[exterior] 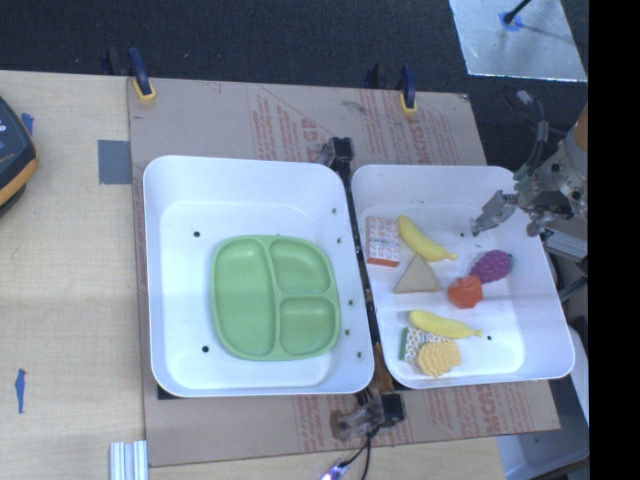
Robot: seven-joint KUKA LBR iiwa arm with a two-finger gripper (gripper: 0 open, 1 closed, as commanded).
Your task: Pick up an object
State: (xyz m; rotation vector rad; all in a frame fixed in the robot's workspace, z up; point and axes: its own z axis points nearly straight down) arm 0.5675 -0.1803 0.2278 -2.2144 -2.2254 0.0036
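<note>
My gripper (pixel 512 214) hangs over the far right corner of the right bin (pixel 560 360), fingers spread open, nothing between them. Just below it sits a bumpy purple grape bunch (pixel 491 264) with a glossy red tomato-ish thing (pixel 464 291) touching it. Further left are a smooth curved banana (pixel 423 240), a flat tan wedge (pixel 416 278) and a little white-and-red packet (pixel 383 241), print too small to read. Way off left, a matte green divided tray (pixel 273 296) sits in the left bin (pixel 160 268).
</note>
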